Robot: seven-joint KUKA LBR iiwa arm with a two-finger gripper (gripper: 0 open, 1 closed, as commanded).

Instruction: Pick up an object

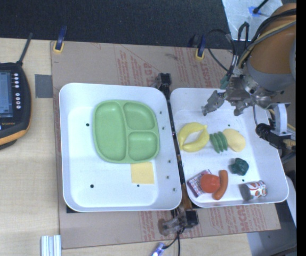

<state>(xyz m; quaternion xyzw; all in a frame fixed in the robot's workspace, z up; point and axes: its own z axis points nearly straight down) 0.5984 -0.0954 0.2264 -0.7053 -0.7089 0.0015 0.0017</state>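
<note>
Fingers of the gripper (225, 105) stood apart with nothing between them, above the far bare part of the right bin (193, 96), probably because no object was chosen yet.

Nearest to the camera in that bin lay a small can (254, 190), a red tomato (210, 183) resting on a packet, and a sausage (222, 184) touching the tomato. Further on came a dark green piece (239, 166), then a row: yellow banana (193, 136), green ribbed vegetable (218, 142), yellow lemon (234, 140). This row was closest below the gripper, so I judge it the easiest target.

In the left bin (70, 143), a yellow slice (142, 173) lay near, touching the green divided plate (126, 130) behind it.
</note>
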